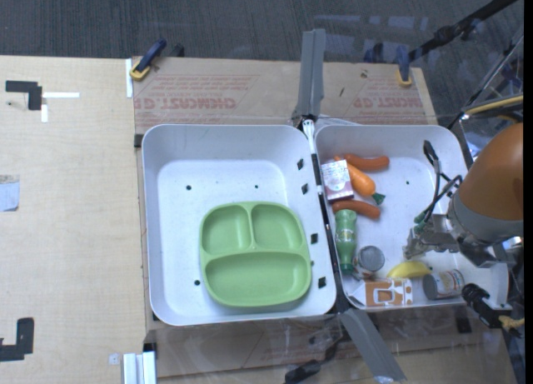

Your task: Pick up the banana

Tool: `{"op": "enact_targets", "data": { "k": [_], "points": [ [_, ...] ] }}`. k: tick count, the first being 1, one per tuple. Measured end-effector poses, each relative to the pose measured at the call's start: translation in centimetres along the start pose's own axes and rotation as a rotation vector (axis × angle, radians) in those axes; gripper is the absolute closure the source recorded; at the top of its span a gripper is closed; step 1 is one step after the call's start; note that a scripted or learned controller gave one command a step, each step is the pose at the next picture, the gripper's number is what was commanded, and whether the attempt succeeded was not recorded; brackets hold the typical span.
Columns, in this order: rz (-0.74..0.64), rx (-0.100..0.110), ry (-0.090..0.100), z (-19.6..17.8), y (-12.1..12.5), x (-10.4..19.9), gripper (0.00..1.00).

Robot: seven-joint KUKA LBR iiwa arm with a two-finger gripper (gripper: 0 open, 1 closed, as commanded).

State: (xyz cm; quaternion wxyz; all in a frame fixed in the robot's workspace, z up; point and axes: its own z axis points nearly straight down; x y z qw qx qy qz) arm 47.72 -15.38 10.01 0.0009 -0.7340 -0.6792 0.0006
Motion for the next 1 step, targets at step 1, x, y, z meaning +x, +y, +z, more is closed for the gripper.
{"op": "enact_targets", "data": {
  "k": [1],
  "points": [
    [0.000, 0.000, 0.000, -0.01, 0.00, 0.00, 0.00]
  ]
}}
